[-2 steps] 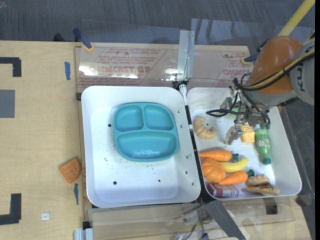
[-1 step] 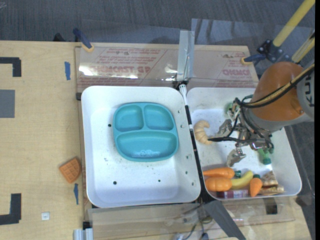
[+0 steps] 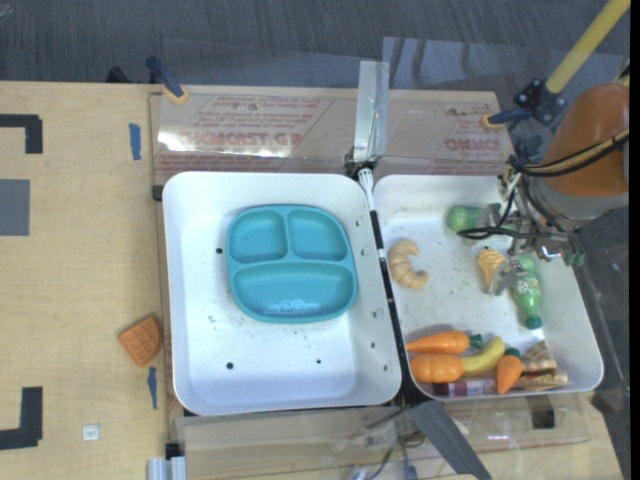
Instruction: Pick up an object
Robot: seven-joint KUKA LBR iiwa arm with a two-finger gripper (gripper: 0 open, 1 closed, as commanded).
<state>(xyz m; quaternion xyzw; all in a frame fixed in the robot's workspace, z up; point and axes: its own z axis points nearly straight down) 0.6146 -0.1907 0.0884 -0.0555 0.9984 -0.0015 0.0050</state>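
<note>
1. Gripper (image 3: 520,253) was seen low in the right bin (image 3: 590,363), among cables; its opening could not be told.
2. Yellow toy (image 3: 490,266) and green bottle (image 3: 527,298) lay just beside it, partly hidden.
3. Croissant (image 3: 407,264) lay apart, near the bin's left wall.

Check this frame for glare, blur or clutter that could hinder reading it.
Camera view: glare whitens the clear sheet behind the left bin; the teal plate is sharp and evenly lit; dark cables cross the gripper over the right bin, muddling that area.
</note>
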